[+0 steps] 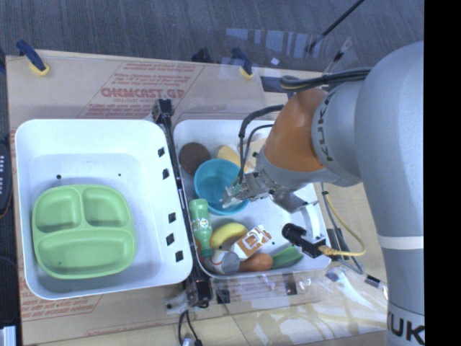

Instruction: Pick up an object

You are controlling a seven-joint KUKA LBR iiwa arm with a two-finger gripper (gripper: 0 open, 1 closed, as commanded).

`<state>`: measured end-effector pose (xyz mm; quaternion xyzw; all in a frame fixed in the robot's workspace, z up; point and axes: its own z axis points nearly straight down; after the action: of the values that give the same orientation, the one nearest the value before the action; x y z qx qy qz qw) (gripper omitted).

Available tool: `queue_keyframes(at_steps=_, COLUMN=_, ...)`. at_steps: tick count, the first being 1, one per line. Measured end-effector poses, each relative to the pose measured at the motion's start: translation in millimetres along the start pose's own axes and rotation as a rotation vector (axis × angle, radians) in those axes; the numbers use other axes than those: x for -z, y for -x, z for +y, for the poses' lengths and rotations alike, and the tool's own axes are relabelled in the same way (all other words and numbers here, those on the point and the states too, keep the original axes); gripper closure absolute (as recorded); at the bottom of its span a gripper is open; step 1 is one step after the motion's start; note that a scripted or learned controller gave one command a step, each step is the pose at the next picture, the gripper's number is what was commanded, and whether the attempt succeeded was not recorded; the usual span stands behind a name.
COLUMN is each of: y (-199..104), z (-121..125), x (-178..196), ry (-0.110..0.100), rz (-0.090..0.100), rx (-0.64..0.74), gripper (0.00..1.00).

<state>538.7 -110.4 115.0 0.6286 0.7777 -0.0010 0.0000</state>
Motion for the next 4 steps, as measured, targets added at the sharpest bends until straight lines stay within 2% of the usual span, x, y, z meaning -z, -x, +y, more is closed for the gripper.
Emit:
queue_keyframes(at_steps=1, y=-27, z=40, x=79, ry=0.000, rz=0.001, rx=0.068, gripper=1.00)
queue_keyframes(at_steps=2, y=-41, z=-26, x=129, ry=-0.009, rz=0.002, rx=-0.196, gripper=1.00)
queue_keyframes(at_steps=3, y=-41, z=-26, x=129, ry=-0.010, rz=0.002, rx=-0.196, gripper=0.00)
queue_keyframes(at_steps=4, y=13, z=46, x=-5, ry=0.007, rz=-0.004, rx=-0.208, gripper=0.00)
